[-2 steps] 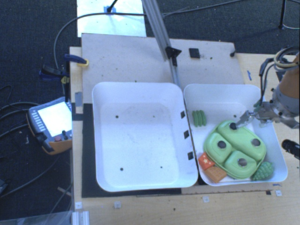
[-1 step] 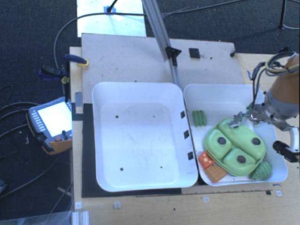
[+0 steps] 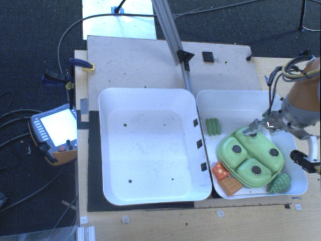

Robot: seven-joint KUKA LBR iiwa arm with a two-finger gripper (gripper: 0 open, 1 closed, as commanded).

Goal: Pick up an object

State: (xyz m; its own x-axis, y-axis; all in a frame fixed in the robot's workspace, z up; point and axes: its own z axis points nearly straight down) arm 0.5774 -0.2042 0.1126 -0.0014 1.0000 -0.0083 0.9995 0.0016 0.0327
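Jaws first, operator: you can't tell from this slanted view whether they stand wide or narrow, because the gripper [image 3: 258, 125] is small and blurred where it meets the clutter. What you can see is the arm [image 3: 302, 100] reaching in from the right, with its tip low at the upper edge of the big green three-domed piece [image 3: 252, 157] in the right bin [image 3: 235, 106]. It is at that piece or just above it; contact isn't clear, and nothing shows as held.

All your candidates sit in that bin's near corner. The red-orange block [image 3: 220, 170] and the tan waffle-like square [image 3: 231, 185] are tucked against the domed piece's lower left side. The bumpy green lump [image 3: 279, 183] lies at its lower right, near the bin wall. The small ribbed green piece [image 3: 213, 126] lies apart, by the wall shared with the left bin [image 3: 148, 91].

Why the arm is there looks plain enough: the domed piece is the largest target and the topmost in the pile. My judgement is that it's an awkward choice. It is broad and rounded, so a narrow grasp probably needs an edge or a ridge between domes. The ribbed piece, standing alone, looks easier. Watch for a slip, or a nudge that shoves the small items into the corner.
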